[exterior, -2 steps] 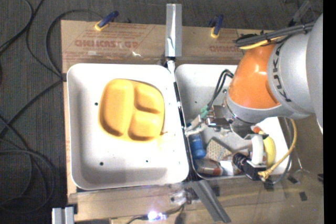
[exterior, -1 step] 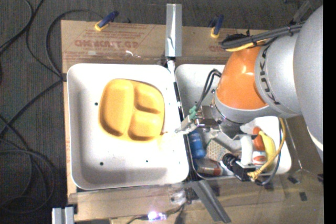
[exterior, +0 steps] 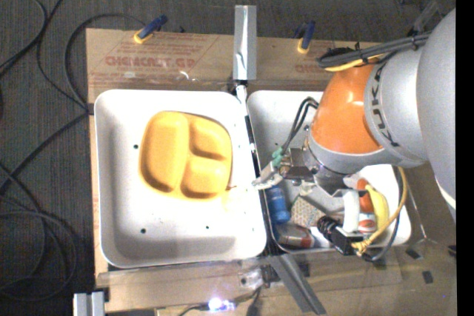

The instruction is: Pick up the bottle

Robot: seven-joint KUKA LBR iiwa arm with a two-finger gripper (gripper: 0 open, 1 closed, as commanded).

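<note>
A small blue bottle [exterior: 278, 204] lies in the right bin [exterior: 275, 112], close to its left wall and towards the front. The gripper [exterior: 290, 175] hangs low over the right bin, just above and slightly right of the bottle, under the arm's orange band. The wrist hides much of the bin floor. I see nothing lifted off the bin floor.
A yellow compartment tray [exterior: 187, 154] lies in the left bin [exterior: 118, 226]. In the right bin, a reddish-brown thing [exterior: 295, 237] rests at the front wall, and an orange-and-white thing [exterior: 363, 200] and a yellow thing [exterior: 380, 208] lie at the right.
</note>
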